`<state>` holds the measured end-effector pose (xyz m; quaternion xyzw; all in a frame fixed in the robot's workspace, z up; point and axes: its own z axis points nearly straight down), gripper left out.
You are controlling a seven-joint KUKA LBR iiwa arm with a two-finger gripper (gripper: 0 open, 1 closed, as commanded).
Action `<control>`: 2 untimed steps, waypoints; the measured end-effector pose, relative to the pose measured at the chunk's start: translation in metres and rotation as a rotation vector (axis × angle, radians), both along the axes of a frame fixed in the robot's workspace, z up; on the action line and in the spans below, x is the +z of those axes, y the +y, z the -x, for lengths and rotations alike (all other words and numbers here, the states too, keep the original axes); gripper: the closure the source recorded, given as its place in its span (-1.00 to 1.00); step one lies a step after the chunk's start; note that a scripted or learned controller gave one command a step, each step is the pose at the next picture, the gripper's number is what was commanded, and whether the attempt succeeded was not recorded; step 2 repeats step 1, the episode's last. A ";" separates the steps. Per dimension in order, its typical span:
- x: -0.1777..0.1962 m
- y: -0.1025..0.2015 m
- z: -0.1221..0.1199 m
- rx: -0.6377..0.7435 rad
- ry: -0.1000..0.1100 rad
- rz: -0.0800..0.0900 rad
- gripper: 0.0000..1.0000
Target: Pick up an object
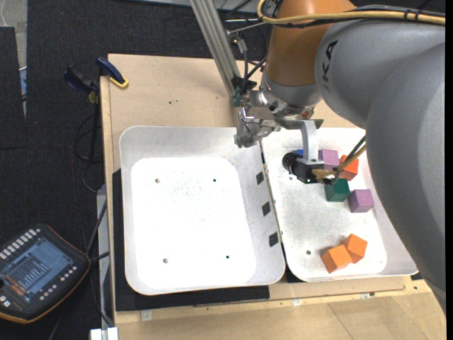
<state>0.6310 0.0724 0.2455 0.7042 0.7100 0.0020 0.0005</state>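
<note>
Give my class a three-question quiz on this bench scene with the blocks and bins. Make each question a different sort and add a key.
1. True or false: the green block lies outside the right-hand bin.
2. Multiple choice: which things sit nearest that bin's front edge? A. two orange blocks B. two green blocks C. two blue blocks
3. Short answer: above which part of the bench is the gripper?

Key: 1. False. 2. A. 3. The far end of the strip where the right-hand bin meets the left-hand bin.
</note>
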 end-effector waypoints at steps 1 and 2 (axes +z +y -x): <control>0.000 -0.004 0.001 -0.005 0.003 0.003 -1.00; 0.000 -0.004 0.001 -0.005 0.003 0.003 -1.00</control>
